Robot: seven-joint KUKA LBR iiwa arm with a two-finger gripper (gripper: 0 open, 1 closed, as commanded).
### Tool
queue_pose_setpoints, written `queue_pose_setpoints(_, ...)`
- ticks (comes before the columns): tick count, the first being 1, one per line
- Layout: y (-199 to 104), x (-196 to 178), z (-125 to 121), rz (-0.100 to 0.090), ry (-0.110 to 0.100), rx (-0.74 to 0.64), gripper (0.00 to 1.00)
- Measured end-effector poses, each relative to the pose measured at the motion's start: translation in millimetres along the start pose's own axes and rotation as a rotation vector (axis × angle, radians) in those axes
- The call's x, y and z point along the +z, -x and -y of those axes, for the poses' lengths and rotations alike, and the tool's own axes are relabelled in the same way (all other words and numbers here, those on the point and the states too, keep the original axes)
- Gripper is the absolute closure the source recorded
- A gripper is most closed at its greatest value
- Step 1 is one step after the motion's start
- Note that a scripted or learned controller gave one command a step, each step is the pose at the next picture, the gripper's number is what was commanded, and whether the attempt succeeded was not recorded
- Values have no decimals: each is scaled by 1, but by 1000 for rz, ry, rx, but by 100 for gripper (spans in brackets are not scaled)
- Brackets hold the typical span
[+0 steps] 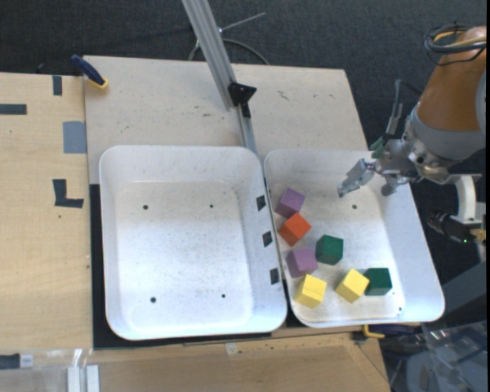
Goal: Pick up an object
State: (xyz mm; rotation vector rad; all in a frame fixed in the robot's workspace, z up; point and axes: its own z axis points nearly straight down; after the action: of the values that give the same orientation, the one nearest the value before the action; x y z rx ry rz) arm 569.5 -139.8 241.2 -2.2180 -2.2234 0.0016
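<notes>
Two white bins (180,158) sit on a scuffed wooden bench (155,96).

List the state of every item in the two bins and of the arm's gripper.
Gripper: above right bin, holding nothing.
Right white bin: holds seven cubes.
Left white bin: no cubes.
Purple cubes, orange cube, green cubes, yellow cubes: resting on bin floor.

Two white bins (122,170); seven blocks: two purple (291,201), two green (330,249), two yellow (312,289), one orange (295,229).
</notes>
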Motion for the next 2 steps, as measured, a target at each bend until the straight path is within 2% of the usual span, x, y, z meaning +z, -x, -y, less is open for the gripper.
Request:
queue_pose_setpoints(1, -20, 78, 87, -4, -13, 3, 0)
queue_pose_setpoints(2, -36, 153, 20, 1, 0, -2, 0)
